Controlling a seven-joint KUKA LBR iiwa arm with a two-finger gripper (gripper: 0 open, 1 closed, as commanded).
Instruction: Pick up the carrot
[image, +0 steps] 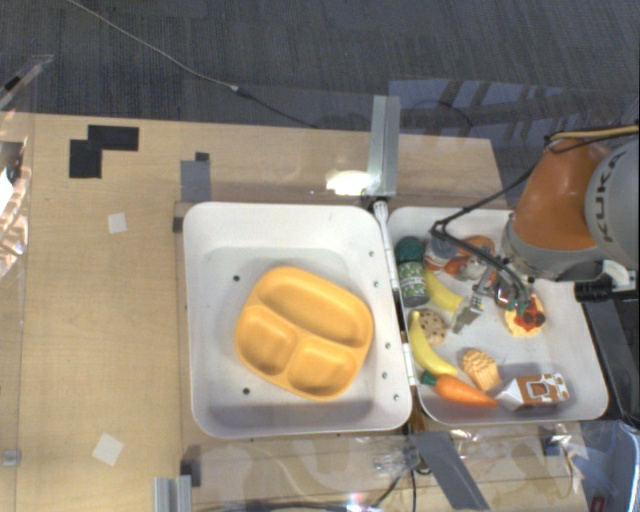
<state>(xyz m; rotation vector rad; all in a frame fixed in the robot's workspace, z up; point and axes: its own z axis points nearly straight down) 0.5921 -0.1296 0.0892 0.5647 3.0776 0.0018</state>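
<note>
Now: carrot (462, 391) lies at the near edge of the right bin (590, 385), beside a banana (427, 349) | tool (478, 300) hovers above the food, holding nothing, fingers look open

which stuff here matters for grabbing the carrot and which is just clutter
For the job: carrot, gripper, right bin.

Lying about: yellow divided plate, left bin, banana, cookie, green can, pizza slice, bread roll.
</note>
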